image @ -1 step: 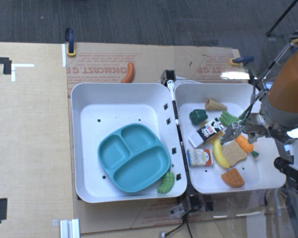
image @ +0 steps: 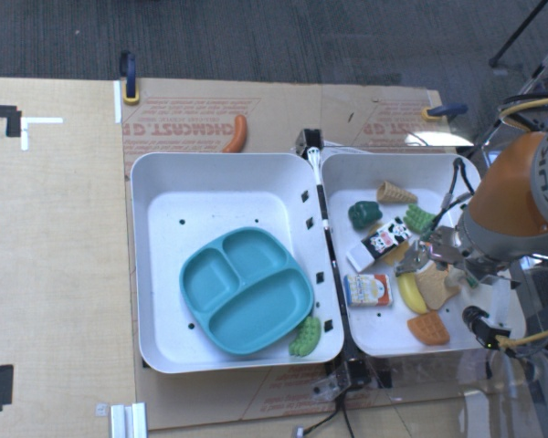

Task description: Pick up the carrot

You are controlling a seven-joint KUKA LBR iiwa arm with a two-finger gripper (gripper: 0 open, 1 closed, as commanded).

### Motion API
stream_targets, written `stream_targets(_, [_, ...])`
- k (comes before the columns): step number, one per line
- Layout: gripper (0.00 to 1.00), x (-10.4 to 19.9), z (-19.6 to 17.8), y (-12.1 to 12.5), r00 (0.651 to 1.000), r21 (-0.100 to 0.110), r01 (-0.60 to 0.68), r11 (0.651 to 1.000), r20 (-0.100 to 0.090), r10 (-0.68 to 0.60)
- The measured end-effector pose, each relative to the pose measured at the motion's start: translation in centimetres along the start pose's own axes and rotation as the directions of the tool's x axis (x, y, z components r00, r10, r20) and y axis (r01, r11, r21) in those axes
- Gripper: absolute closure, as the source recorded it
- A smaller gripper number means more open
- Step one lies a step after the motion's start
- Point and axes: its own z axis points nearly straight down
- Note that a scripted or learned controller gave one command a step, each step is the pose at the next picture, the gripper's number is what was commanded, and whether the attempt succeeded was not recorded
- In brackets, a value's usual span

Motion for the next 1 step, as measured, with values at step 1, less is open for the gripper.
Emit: stream_targets(1, [0.0, -1.83, -1.47, 6.32, 0.992, 0.029, -0.122, 0.992, -0.024, 0.123])
